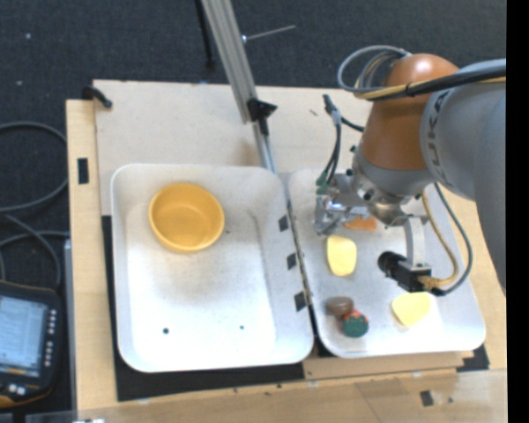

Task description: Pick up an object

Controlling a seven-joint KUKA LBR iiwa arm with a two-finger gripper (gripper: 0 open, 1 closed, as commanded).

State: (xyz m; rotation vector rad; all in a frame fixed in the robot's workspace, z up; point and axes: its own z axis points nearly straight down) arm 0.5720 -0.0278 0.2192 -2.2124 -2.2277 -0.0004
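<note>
In the right bin (454,324) lie a pale yellow block (341,256), a yellow wedge-shaped piece (412,308), a brown lump (339,306) and a green and red piece (354,324) touching it. A small orange thing (362,224) peeks out from under the wrist. My gripper (328,216) hangs over the bin's upper left part, just above the pale yellow block. Nothing shows between its metal fingers, and their spread is hard to read from above.
The left bin (203,324) holds a yellow bowl (187,216) at its upper left. A slanted aluminium pole (234,55) rises behind the bins. Black cables and a connector (404,271) dangle from the wrist over the right bin.
</note>
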